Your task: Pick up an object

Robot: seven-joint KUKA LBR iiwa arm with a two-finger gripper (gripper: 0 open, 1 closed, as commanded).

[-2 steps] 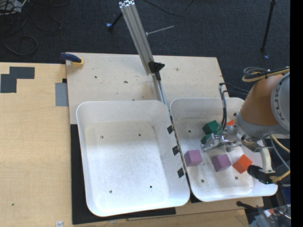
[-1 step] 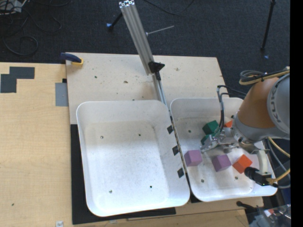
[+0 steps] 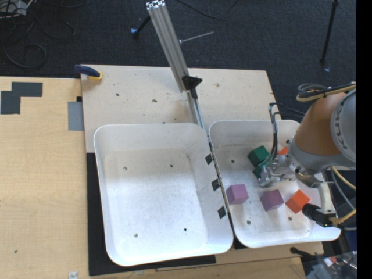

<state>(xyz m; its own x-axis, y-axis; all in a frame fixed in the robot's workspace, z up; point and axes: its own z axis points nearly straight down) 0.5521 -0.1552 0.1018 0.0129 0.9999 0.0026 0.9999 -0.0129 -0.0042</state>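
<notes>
While my gripper (image 3: 268,173) hangs low in the right bin (image 3: 244,133), the green block (image 3: 258,154) sits just up and left of it, touching or nearly so. I judge a short leftward shift would centre it. Finger state: cannot tell.

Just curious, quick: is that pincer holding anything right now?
Pincer: cannot be told; it is low in the right bin, beside the green block.

Bins (image 3: 157,243): smooth white plastic, speckled. Bench top (image 3: 40,173), left of frame: pale matt wood. Slanted rail (image 3: 168,39), upper centre: ribbed bare metal. Blocks, purple (image 3: 236,194) and orange (image 3: 297,201): matt. Floor (image 3: 244,22) at top: dark carpet.
</notes>
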